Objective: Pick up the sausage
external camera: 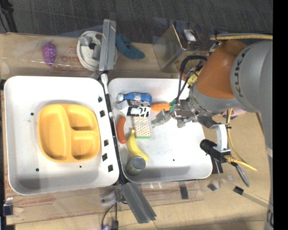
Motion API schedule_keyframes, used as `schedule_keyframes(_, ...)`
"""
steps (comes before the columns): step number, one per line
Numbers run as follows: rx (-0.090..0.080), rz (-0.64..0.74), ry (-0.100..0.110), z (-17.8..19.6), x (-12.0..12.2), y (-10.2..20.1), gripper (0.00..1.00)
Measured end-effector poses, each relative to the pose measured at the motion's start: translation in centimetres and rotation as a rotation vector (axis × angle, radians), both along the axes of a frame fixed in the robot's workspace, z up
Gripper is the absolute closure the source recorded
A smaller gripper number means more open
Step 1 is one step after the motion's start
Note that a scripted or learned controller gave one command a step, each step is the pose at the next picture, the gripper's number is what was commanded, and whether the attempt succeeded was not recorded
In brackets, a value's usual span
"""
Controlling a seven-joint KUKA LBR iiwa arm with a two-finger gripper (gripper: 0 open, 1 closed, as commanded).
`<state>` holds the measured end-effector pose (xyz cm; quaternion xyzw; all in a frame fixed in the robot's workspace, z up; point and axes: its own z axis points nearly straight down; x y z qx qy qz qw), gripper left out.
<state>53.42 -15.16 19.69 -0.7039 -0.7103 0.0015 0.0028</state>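
The sausage point(121, 129) lies by the right bin's point(192, 169) left wall, pointing up and down. The gripper point(159, 119) hangs to its right, holding nothing, fingers apart.

Bright even overhead light, soft shadows, mild blur, whites slightly glaring

Reddish-orange sausage point(121, 129) lies in the right white bin point(192, 169), left of the two-finger gripper point(159, 119), with the yellow curved banana point(134, 146) just beside it.
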Motion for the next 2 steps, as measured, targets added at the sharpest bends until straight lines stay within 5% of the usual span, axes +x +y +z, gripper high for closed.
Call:
schedule_keyframes(1,-0.001,0.079,0.0,-8.1,3.7,4.2,0.0)
schedule_keyframes(2,0.0,0.123,-0.012,-9.6,7.3,5.4,0.0)
